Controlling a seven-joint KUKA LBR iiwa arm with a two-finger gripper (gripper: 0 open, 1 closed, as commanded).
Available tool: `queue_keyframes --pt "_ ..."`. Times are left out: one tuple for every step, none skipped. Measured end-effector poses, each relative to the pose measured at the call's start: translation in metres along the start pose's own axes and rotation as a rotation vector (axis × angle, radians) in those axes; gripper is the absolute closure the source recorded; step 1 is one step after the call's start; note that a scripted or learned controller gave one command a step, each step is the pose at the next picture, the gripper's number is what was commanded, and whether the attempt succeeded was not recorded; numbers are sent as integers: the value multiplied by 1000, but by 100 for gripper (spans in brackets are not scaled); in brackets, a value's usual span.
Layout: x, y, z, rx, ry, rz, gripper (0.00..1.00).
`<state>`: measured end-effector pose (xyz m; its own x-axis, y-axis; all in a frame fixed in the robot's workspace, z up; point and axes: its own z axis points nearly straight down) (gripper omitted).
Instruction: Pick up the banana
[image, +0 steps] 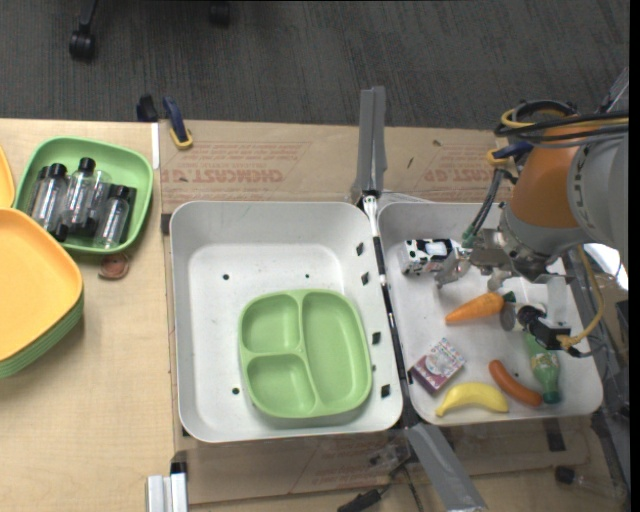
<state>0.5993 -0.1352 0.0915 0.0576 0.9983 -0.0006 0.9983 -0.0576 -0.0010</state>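
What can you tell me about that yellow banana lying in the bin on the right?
The banana is a small, smooth, bright yellow curved piece, looking like toy plastic. It lies flat on the floor of the right bin, near the front edge, ends curling toward the front. A pink packet sits just behind its left end, and an orange-red sausage-shaped toy lies by its right end; whether either touches it is unclear. The gripper is farther back, not on it.

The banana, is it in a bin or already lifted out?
In: the banana lies flat on the right bin's floor, near its front edge, beside a red sausage.
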Motion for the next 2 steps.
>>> queue_keyframes --pt "-2 0 -9 1 0 5 100" --pt "-55 22 -42 -3 -2 -361 100"
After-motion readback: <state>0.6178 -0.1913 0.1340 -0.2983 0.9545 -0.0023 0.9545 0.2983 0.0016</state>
